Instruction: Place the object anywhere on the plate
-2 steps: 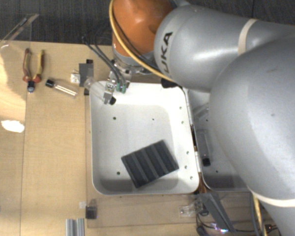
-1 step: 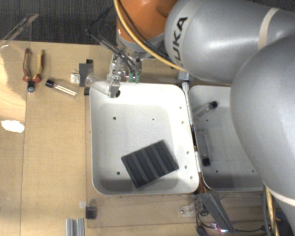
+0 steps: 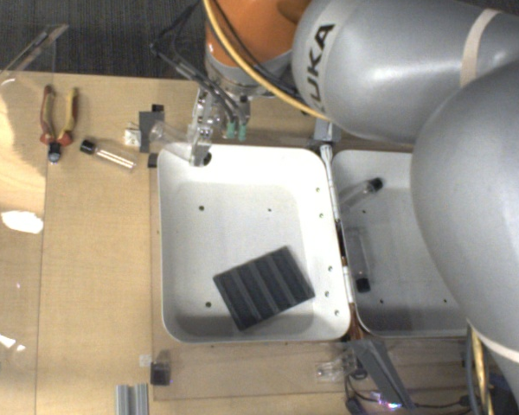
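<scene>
A dark grey ribbed rectangular plate (image 3: pixel 264 288) lies tilted in the front half of the left white bin (image 3: pixel 177 249). My gripper (image 3: pixel 201 150) hangs over the far left corner of that bin, well away from the plate. It is small in the view and partly hidden by the wrist above it. I cannot make out any object at its tip. The orange band and the grey arm take up the top and right of the view.
The right bin (image 3: pixel 398 258) is partly covered by the arm; a small dark-tipped piece (image 3: pixel 372 184) lies at its far left. On the bench to the left lie red-handled pliers (image 3: pixel 59 119), a small tube (image 3: pixel 108 152) and a black bracket (image 3: pixel 151 126).
</scene>
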`<state>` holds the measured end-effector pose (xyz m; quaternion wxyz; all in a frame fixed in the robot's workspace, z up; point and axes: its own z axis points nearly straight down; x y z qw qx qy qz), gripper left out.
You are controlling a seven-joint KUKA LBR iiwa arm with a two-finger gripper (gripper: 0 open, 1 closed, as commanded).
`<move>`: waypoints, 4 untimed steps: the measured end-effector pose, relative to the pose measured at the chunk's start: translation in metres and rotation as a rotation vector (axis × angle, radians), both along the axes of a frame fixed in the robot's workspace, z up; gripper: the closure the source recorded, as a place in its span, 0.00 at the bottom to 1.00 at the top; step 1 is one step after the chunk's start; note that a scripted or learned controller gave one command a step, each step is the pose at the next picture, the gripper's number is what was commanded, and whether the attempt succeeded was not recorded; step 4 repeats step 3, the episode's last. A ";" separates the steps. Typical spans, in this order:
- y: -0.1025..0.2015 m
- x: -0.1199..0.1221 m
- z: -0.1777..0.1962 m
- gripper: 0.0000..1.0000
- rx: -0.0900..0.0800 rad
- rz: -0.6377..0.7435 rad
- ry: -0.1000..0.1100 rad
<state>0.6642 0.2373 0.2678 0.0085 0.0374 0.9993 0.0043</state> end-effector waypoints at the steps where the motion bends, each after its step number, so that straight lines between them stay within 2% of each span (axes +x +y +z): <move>1: 0.001 0.001 0.013 1.00 0.004 0.001 -0.008; 3: 0.002 0.003 0.038 1.00 0.011 0.002 -0.023; 4: 0.002 0.003 0.038 1.00 0.011 0.002 -0.023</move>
